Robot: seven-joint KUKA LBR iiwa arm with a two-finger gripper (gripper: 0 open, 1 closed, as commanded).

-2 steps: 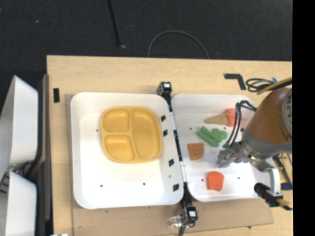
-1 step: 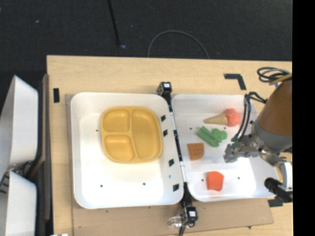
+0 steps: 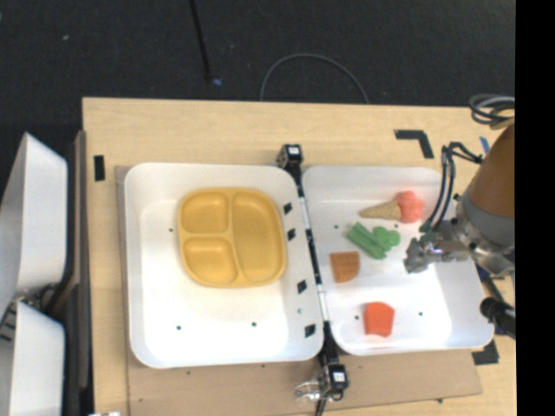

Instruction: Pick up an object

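Note:
The right bin [image 3: 434,319] holds several toy foods: an ice cream cone with a pink scoop [image 3: 397,205], a green piece [image 3: 375,239], a brown slice [image 3: 345,266] and a red-orange block [image 3: 378,318]. My gripper [image 3: 422,254] hangs over the right part of this bin, just right of the green piece and below the pink scoop. Nothing shows between its dark fingers. Whether they stand apart or together is too small to tell.
The left bin [image 3: 156,319] bears a yellow divided plate [image 3: 232,236]. A black divider with clips [image 3: 305,250] runs between the bins. White boxes [image 3: 35,224] stand off the bench's left edge. Cables [image 3: 451,180] trail by the arm at the right.

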